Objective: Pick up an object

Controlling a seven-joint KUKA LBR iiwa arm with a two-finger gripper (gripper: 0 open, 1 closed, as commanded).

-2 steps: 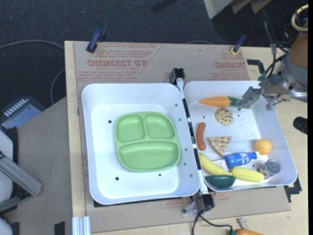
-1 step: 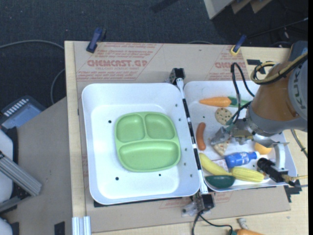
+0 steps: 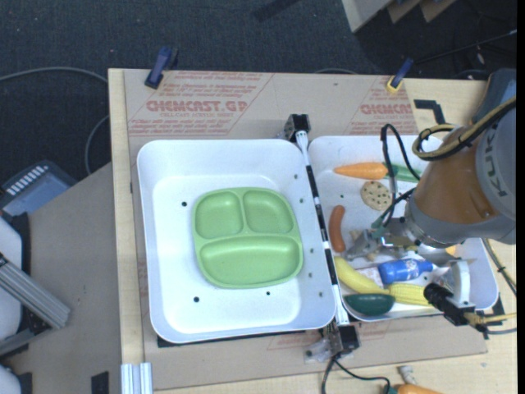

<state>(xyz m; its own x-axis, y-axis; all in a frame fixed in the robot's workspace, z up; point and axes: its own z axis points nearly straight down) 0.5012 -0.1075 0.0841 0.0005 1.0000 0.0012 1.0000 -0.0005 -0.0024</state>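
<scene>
Gripper (image 3: 371, 238) lowered in the right bin (image 3: 324, 150), between a hot dog (image 3: 336, 227) and a blue bottle (image 3: 404, 268). Its grasp cannot be determined. A green divided plate (image 3: 246, 237) occupies the left bin (image 3: 164, 158).

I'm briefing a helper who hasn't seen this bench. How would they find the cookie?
Look in the right bin, the crowded one. Near its far end lies a carrot; the cookie sits just below it. It is the only flat, round, tan thing, speckled with dark dots.
</scene>
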